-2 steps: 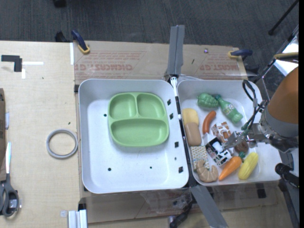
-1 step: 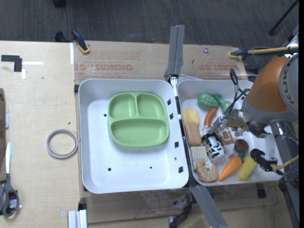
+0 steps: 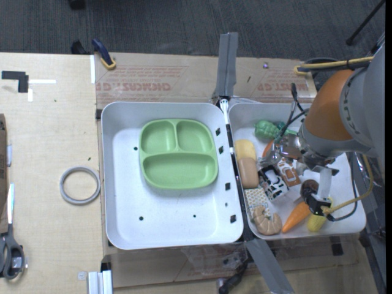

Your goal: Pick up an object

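Bright, even overhead light falls on the bench (image 3: 49,121); the left white bin (image 3: 122,219) looks slightly washed out, with soft shadows along its walls. The floor (image 3: 184,11) beyond is dim. Fine detail is soft.

Arm (image 3: 343,112) from right, pincer (image 3: 283,154) down

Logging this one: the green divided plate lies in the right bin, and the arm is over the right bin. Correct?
Not quite. The camera view shows the green divided plate in the left bin, not the right. The arm is indeed over the right bin.
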Motion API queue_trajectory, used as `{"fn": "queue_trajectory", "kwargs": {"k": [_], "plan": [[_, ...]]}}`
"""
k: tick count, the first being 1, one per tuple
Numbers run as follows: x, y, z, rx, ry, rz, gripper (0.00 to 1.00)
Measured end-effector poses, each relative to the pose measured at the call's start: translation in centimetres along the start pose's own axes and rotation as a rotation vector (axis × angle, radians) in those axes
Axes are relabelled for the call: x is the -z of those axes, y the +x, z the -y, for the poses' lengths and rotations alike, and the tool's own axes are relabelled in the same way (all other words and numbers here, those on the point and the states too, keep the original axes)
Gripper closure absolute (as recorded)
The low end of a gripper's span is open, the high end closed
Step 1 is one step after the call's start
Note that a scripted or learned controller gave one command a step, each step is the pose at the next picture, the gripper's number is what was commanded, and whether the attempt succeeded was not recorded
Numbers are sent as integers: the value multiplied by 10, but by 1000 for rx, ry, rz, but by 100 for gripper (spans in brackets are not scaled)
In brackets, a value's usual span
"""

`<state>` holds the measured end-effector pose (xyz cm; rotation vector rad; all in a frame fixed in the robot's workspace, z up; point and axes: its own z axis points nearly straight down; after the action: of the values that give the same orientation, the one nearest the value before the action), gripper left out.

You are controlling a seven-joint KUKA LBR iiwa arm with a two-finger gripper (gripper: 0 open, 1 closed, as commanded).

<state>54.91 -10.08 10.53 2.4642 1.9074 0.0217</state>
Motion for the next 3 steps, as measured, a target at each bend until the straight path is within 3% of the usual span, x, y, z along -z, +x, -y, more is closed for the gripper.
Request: {"fn": "queue_trajectory", "kwargs": {"k": [1,2,3], "plan": [[1,-16,10,448,-7,-6,0],[14,-18,7,445,-14,-3,100],[109,50,-3,280,31,-6,100]]}}
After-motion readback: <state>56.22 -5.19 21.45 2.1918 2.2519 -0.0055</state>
